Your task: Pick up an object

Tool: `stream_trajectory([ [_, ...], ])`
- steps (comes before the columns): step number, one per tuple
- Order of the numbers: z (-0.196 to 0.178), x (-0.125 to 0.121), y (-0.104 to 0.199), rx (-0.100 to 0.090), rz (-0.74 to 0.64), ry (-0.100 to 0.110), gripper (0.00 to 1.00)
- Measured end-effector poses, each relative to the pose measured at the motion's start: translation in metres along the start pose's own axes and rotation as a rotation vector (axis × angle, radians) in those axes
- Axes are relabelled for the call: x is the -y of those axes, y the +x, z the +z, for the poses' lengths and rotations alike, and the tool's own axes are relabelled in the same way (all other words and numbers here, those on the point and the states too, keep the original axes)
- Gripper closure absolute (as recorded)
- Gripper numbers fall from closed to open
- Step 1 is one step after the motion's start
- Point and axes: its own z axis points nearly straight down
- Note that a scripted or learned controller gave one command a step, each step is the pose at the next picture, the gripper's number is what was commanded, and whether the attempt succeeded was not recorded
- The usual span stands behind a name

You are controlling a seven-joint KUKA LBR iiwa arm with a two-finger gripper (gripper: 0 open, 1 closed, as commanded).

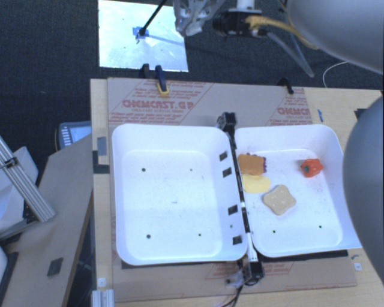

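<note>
Several small objects lie in the right bin [327, 237]. An orange-brown piece with a purple edge [252, 163] rests near the bin's left wall. A flat yellow piece [257, 184] sits just below it, and a beige toast slice [279, 199] lies nearer the front. A red-orange pepper [311, 168] sits toward the right. My gripper [191, 18] is high at the top edge of the view, well beyond the bins' far side and above the dark floor, apart from every object.
The left bin [171, 252] adjoins the right one along a clipped middle seam [234, 186]. Both stand on a printed cardboard sheet [180, 99]. The grey arm [363, 174] bulks over the right edge. A shiny plate [141, 36] lies at the back.
</note>
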Motion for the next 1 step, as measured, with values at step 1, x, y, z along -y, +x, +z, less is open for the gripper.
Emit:
stream_trajectory([
  [1, 0.0004, 0.0, 0.0001, 0.0, -0.001, 0.001, 0.0],
])
